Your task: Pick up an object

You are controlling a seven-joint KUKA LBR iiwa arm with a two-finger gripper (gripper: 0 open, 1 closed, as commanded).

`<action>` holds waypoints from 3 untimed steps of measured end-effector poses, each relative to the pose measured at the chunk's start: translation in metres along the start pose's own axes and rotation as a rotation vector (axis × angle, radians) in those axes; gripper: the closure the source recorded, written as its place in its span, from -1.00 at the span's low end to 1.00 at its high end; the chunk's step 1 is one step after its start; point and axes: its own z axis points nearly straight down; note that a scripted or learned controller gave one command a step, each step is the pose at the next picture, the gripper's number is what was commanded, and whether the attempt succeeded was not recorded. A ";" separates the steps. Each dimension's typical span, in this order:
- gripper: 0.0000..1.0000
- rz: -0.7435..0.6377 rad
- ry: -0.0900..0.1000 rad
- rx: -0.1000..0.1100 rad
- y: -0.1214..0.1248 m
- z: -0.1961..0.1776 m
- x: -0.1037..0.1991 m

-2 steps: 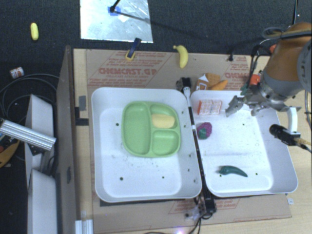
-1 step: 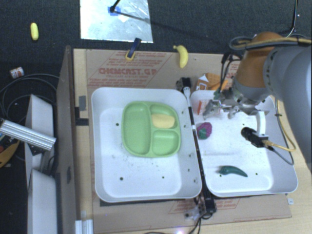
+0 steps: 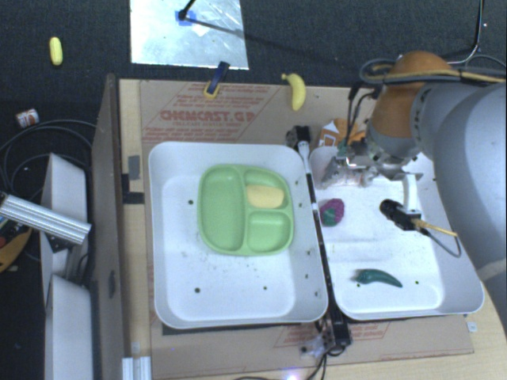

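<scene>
Here the purple object lies just beside the gripper, whose state I cannot tell.

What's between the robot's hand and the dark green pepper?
Camera view shows bare bin floor between hand and pepper; the purple object sits aside.

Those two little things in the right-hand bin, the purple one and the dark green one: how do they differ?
The purple thing is a rounded lump, magenta with some green; the dark green thing is long, curved and pointed. The purple thing lies by the left wall of the right-hand bin; the dark green thing lies mid-floor, nearer the front rim. Both are small and rest in that bin.
</scene>
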 end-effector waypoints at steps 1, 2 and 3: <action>-1.00 0.006 -0.001 0.001 -0.036 -0.002 -0.001; -1.00 0.001 0.000 0.000 0.006 -0.003 -0.007; -1.00 0.006 0.000 0.003 -0.045 -0.002 -0.006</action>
